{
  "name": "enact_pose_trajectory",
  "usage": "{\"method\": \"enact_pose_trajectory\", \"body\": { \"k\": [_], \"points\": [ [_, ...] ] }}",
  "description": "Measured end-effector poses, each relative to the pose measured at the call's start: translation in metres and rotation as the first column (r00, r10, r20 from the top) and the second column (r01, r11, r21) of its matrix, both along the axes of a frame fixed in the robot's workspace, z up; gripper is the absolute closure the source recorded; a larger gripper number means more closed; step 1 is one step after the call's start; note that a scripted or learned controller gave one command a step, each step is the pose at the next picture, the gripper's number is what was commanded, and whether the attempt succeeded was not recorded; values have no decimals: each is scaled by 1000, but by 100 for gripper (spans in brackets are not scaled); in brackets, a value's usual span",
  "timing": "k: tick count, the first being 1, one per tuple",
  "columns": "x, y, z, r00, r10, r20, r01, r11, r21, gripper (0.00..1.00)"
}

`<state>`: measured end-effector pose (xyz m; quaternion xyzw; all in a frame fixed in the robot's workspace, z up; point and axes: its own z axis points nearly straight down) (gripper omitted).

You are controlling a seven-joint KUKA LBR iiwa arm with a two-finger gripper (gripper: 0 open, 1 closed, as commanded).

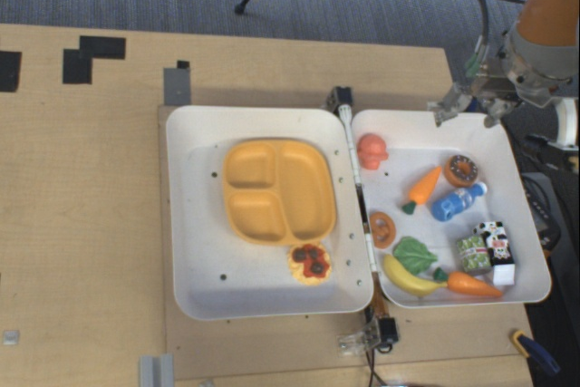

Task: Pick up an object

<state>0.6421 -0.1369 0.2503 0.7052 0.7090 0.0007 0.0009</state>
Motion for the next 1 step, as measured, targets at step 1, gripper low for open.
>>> {"method": "enact_pose_trajectory", "body": {
  "k": [1],
  "points": [
    [-52,21,-96,1000,8,-4,-8,1000,1,0]
  ]
}}
